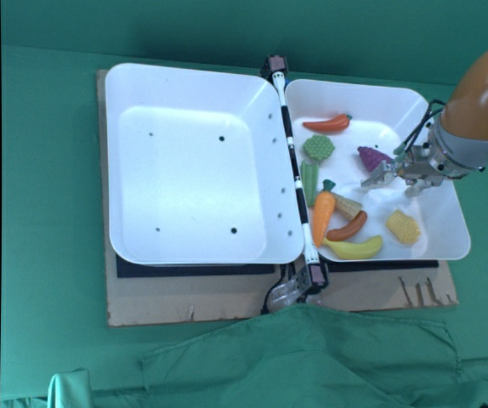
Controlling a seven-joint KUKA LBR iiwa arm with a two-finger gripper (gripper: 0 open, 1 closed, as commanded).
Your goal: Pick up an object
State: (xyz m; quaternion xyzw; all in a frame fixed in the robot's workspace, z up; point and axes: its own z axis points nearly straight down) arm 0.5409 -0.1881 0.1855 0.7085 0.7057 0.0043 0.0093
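The right bin holds several toy foods: a red chili, a green leafy piece, a purple piece, a green cucumber, an orange carrot, a beige cone, a red sausage, a yellow banana and a yellow corn piece. My gripper hangs over the right half of this bin, just right of the purple piece and above the corn. Its fingers are spread open with nothing between them.
The left bin is a bare white tray with a few dark dots. A black-and-white divider runs between the bins. Both bins rest on cardboard over green cloth. Folded cloth lies at the front.
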